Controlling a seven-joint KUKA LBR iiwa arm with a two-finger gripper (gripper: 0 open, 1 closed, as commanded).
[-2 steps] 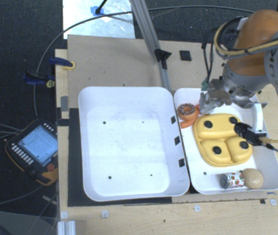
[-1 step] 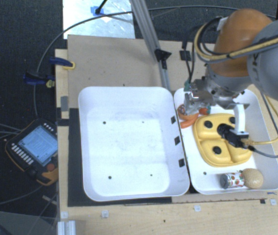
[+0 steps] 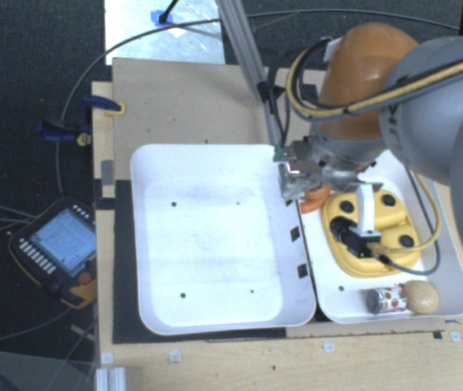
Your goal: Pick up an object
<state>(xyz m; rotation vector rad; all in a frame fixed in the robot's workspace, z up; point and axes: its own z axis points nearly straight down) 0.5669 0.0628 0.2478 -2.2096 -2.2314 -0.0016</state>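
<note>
The gripper (image 3: 297, 182) hung over the dividing edge between the two bins, at the upper left corner of the right bin (image 3: 460, 296); whether its jaws were wide or narrow could not be told. Just right of the jaws lay an orange piece (image 3: 319, 194), partly hidden. Below and right of them sat a yellow toy (image 3: 390, 218). Farther down lay a can (image 3: 385, 300) touching a tan ball (image 3: 421, 296). The left bin (image 3: 207, 235) spread left of the jaws.

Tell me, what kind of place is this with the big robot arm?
Probably a robot lab or test bench. A grey and orange arm reaches over two white bins, a handheld control screen lies on the floor beside the bench, and cables trail across the dark carpet.
</note>
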